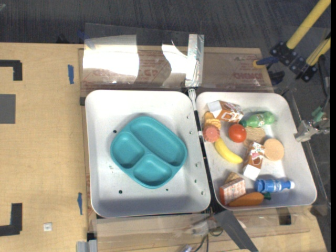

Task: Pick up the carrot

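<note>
Carrot, orange tapered plastic [247, 199], lies at six o'clock in right white bin [303, 156], touching brown carton [232, 188] and blue bottle [273, 185]. Descend vertically, straddling its width. Gripper state: cannot tell.

**Camera setup: single fixed overhead view**

One camera, mounted above the bench [37, 140], looks down at a slant. The far edge of the bench sits toward the top of frame, with dark floor beyond it; the near edge runs along the bottom. Both white bins fit in frame side by side: left bin [100, 114] near centre, right bin [302, 167] toward the right edge. Distance is moderate, so small items in the bins are distinguishable. No second view overlaps.
</note>
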Controlling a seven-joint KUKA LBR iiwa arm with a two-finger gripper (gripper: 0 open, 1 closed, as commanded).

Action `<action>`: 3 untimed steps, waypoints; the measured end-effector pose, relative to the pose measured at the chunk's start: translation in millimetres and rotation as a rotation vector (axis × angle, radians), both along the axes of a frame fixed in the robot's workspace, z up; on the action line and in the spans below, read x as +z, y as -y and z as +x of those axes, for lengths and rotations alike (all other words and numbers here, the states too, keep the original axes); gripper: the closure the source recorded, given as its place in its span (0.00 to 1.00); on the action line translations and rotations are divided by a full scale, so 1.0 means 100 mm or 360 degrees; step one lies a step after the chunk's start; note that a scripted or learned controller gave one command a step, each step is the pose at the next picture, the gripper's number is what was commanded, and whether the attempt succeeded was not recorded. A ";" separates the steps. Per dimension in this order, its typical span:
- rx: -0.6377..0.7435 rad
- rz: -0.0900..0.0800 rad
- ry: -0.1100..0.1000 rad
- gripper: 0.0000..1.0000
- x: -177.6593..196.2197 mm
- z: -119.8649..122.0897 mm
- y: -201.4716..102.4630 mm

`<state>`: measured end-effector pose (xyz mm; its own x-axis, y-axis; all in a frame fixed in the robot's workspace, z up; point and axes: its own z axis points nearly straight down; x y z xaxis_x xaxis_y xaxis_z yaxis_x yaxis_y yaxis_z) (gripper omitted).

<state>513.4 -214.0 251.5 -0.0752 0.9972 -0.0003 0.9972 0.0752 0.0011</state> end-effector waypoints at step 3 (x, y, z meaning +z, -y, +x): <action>0.1309 -0.0005 0.0004 1.00 0.13 -0.32 0.10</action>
